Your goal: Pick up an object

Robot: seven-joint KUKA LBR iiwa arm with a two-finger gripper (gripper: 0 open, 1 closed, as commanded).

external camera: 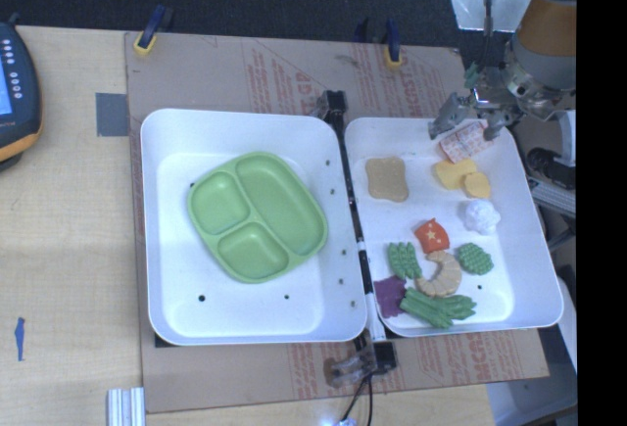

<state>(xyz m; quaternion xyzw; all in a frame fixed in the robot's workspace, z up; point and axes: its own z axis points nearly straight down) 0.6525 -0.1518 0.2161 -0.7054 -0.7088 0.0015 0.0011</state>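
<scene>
- Nothing lifted clear yet; grasp and raise left to do, judging by this view.
- Claw (470, 120) at upper right of frame, over the far corner of the right bin (529, 311); fingers spread apart.
- Pale pink-patterned piece (460, 142) right beneath, near or touching the tips; contact unclear, no hold visible.
- Other food toys lower in the same bin; green tray (257, 215) in the left bin (167, 316).

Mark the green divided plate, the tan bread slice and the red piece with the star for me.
green divided plate (257, 215): camera view, centre ridge.
tan bread slice (387, 179): camera view, middle of its face.
red piece (432, 236): camera view, beside its star.
</scene>
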